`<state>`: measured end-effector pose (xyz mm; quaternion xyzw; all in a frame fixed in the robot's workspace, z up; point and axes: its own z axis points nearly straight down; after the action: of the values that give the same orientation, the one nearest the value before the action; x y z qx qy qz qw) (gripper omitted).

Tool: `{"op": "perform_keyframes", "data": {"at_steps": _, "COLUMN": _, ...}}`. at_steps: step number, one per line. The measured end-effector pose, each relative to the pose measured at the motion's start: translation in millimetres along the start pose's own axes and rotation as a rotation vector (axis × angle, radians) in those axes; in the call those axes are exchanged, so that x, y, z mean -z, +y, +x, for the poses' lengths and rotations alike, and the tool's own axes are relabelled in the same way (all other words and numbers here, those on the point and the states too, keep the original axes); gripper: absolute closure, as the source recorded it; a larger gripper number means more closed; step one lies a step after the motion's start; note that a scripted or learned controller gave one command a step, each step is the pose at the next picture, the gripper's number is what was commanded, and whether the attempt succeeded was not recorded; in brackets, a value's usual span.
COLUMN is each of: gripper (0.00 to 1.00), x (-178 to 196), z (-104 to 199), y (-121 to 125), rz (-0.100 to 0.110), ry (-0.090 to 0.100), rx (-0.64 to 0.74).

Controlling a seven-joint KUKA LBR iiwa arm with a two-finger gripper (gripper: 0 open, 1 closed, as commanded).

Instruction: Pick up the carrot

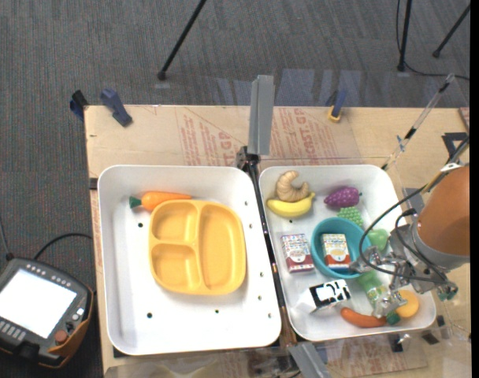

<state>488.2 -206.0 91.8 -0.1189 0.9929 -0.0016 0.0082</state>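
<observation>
The gripper (395, 296) sits low in the right bin (302, 173), near the lower right of the frame, at the end of the grey arm (448, 227) with its orange band, which enters from the right edge. Whether the gripper is wide, narrow or holding anything cannot be told from this view, since cables and wrist hardware crowd that area. Just beside the gripper, toward the bin's bottom edge, lies a carrot (363, 317) with its green end to the right; an orange-yellow piece (409, 305) lies just right of it, and a green item (373, 288) sits partly under the gripper. To the left of these is a small black-and-white box (329, 294). Above it stands a teal bowl (338, 246) with a small carton (335, 250) inside, and a second small carton (296, 252) lies just left of the bowl. Toward the top of the right bin are a banana (290, 205), a beige croissant (291, 185) touching it, purple grapes (343, 197) and a green bumpy item (350, 216). In the left bin (121, 290), a yellow divided plate (197, 246) occupies the centre, and another carrot (162, 199) lies touching its upper left rim, green end to the left. A tablet (33, 309) rests on the floor at the lower left of the frame.
</observation>
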Motion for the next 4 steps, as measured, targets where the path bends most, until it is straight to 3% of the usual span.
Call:
{"op": "perform_keyframes", "data": {"at_steps": 1, "gripper": 0.0, "x": 0.0, "z": -1.2, "y": -0.1, "rz": 0.0, "ry": -0.002, "rx": 0.148}}
{"op": "perform_keyframes", "data": {"at_steps": 2, "gripper": 0.0, "x": -1.1, "z": -4.9, "y": -1.8, "rz": -0.003, "ry": 0.005, "rx": 0.203}}
{"op": "perform_keyframes", "data": {"at_steps": 4, "gripper": 0.0, "x": -0.5, "z": -1.9, "y": -2.6, "rz": -0.002, "ry": -0.001, "rx": 0.2}}
